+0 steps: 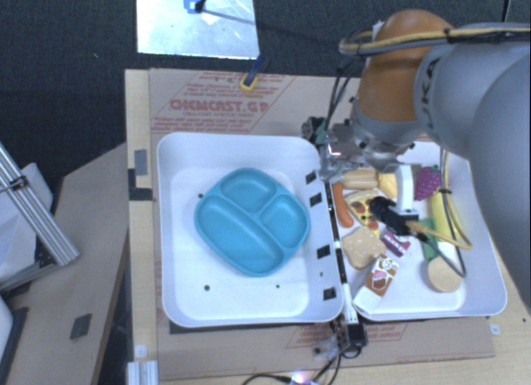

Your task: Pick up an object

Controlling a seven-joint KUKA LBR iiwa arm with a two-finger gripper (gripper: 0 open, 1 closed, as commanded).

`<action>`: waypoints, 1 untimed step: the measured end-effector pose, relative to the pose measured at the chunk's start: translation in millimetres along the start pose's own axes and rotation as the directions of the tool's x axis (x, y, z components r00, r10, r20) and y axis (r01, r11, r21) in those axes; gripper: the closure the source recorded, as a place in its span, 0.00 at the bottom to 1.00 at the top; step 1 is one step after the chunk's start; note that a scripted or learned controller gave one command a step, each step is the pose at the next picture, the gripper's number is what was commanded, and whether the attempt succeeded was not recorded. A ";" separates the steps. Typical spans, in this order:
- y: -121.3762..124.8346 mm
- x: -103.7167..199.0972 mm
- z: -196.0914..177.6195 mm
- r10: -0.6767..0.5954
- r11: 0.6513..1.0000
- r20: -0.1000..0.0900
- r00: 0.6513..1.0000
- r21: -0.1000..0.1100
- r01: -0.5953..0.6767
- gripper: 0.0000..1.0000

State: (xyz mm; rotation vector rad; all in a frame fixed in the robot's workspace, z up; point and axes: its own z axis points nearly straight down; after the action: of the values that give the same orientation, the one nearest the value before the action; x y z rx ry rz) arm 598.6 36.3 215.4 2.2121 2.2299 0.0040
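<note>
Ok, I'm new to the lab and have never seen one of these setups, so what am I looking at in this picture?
This comes from a single camera fixed above a bench, looking down at a slant. The big grey and orange shape on the right is a robot arm reaching in from that side. Its gripper hangs over the far part of the right bin. That bin holds a jumble of what look like toy foods, among them a toast slice, a purple grape bunch and a small carton. The left bin holds a blue divided plate. Whether the gripper has picked anything up, I cannot tell from here.
</note>
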 end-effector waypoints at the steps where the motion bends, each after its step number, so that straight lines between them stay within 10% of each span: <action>1: 6.4 -3.6 -17.8 0.002 1.000 0.001 1.000 0.001 -0.002 1.00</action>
State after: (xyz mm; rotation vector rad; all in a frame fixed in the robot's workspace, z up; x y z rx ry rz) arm 605.0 32.6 233.2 2.2140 2.2281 0.0025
